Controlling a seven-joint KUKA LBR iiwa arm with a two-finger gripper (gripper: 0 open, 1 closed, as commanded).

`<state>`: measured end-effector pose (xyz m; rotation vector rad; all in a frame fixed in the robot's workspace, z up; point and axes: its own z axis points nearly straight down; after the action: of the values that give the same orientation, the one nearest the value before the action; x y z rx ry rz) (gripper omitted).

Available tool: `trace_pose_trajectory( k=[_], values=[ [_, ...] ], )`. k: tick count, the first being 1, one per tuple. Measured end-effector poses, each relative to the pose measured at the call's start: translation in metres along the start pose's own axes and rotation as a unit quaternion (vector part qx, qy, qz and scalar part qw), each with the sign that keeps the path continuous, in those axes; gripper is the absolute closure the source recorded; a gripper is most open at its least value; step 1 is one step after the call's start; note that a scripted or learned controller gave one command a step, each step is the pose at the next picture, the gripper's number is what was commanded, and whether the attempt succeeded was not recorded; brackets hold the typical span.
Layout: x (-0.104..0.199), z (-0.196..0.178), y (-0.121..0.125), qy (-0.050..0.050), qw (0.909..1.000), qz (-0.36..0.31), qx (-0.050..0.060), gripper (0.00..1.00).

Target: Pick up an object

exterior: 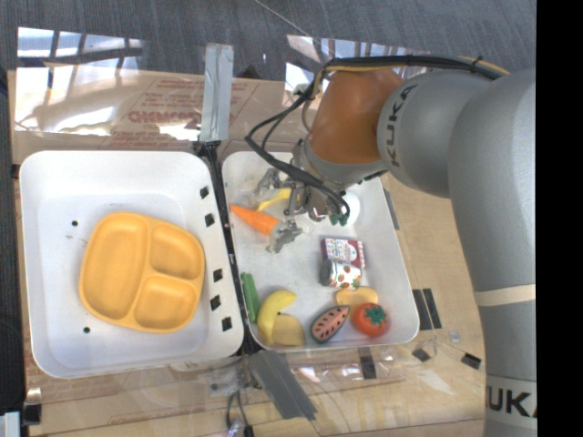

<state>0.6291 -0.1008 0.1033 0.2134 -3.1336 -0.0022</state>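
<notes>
**Gripper low over carrot in right bin, grasp unclear**

Near edge of the right bin [401, 271]: toy food crowded along the front wall, probably slid there. Green stick piece [248, 291] lies against the divider side, then banana [273, 308], a pale chunk touching it, watermelon slice [330, 322], tomato [370, 319]. A small yellow piece sits just behind the tomato.

Mid bin: carton [341, 260] lying flat, apart from the front row.

Further back: carrot [255, 218] lies tip toward the divider, likely pick target since the gripper [290, 215] is right beside it, metal parts at its thick end. A yellow item sits under the wrist, partly hidden. Cannot tell whether the gripper is released or clenched; cables and the orange band block the view. No grasp confirmed.

Left bin [55, 180]: yellow divided plate [141, 269] lying flat, well apart from the arm, not involved.
</notes>
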Motion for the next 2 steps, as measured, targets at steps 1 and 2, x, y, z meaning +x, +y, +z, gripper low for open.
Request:
trace_pose_trajectory(
  k=[1,2],
  values=[
    [-0.007,0.010,0.004,-0.002,0.9964,0.085,0.001,0.00],
    [-0.019,0.009,0.005,-0.003,0.9799,0.200,0.001,0.00]
  ],
)
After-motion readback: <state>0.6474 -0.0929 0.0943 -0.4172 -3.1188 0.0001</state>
